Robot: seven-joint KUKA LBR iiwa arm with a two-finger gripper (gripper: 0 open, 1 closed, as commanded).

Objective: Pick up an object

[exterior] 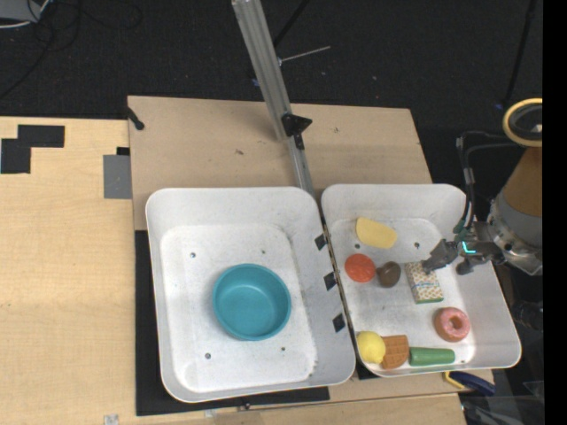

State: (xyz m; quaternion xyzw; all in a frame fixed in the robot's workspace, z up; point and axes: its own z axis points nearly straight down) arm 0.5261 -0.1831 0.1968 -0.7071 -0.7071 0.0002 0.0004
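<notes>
1. Worktop (62, 237): light wood, carrying two shallow white bins side by side. A slanted metal rail (266, 69) runs down from 12 o'clock to the seam between the bins.
2. Left bin (177, 215): holds one teal bowl (252, 301), set toward its 5 o'clock side; bare white floor all around the bowl.
3. Right bin (399, 197): crowded. Its 12 o'clock strip and 3 o'clock edge are bare.
4. Arm (523, 202): enters from 3 o'clock, over the right bin's rim.
5. Gripper (440, 257): low over the bin, right of centre, just above the patterned block (425, 284). Cannot tell whether the fingers are spread or closed; nothing seen between them.
6. Objects in the right bin, from its centre:
   - yellow wedge (376, 233) at 11 o'clock;
   - red ball (360, 267) at 9 o'clock, just beside a brown lump (388, 274);
   - pink ring (452, 324) at 4 o'clock, apart from the block;
   - green piece (431, 356) along the 6 o'clock wall;
   - yellow ball (370, 347) touching an orange block (395, 351) at 7 o'clock.
</notes>
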